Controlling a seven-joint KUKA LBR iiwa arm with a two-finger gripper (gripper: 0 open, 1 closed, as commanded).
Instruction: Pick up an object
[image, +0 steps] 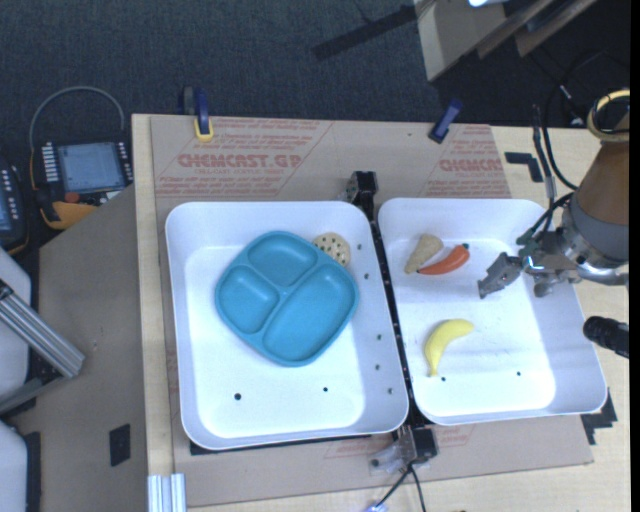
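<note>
- You are looking at the right bin, which serves as the landmark for everything below.
- The gripper is hovering over the upper right part of that bin, coming in from its right side on the grey arm.
- Its two fingers are standing apart, one dark fingertip pointing toward the bin's middle and the other sitting nearer the bin's right wall; nothing is lying between them.
- A yellow banana is lying on the floor of the right bin, a little below its centre, well apart from the gripper and lower left of it.
- An orange-red pepper is resting in the upper left part of the same bin, to the left of the gripper and not touching it.
- A tan wedge-shaped piece is lying just beside the pepper, touching or nearly touching its left end; you cannot tell which.
- To the left of the right bin, the left bin is holding a blue divided plate.
- A round cookie is sitting at the plate's upper right edge, toward the side nearest the right bin.
- Both bins are resting on a brown board with red lettering showing above them.
</note>
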